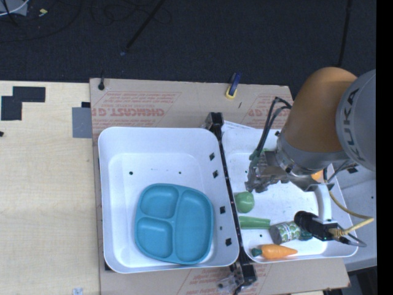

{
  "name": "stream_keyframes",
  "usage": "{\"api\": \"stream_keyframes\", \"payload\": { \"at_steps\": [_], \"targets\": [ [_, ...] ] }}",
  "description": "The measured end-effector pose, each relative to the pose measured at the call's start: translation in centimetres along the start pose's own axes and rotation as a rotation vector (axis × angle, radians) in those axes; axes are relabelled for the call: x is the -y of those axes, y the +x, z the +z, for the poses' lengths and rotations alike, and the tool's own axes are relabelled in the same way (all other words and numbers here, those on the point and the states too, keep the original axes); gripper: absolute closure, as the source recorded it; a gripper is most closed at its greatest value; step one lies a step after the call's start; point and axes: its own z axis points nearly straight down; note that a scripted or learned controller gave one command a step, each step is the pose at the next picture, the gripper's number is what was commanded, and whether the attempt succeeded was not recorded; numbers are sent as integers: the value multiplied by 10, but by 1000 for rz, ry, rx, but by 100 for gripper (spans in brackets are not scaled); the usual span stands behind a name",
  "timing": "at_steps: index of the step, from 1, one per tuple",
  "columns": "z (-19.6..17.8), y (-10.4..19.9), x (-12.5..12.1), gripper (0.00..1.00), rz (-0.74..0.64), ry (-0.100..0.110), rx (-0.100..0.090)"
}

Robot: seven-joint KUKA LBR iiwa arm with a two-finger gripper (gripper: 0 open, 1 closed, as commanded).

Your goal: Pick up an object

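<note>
In the right bin, my gripper hangs low near the left wall. A round green fruit lies just below and left of it, close to its tip; whether they touch is unclear. A long green vegetable lies in front of the fruit. Further right is a small green-labelled can on its side. An orange carrot rests along the front wall. Nothing shows between the gripper's tips.
The left bin holds a blue divided plate toward its front right. A black clip bar joins the two bins. The arm's grey and orange body covers the right bin's far right part.
</note>
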Motion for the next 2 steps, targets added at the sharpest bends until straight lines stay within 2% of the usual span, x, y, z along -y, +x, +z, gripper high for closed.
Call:
{"api": "stream_keyframes", "payload": {
  "at_steps": [1, 2],
  "targets": [
    [16, 54, -2, 100, 0, 4, 0],
    [3, 108, -8, 100, -1, 0, 1]
  ]
}}
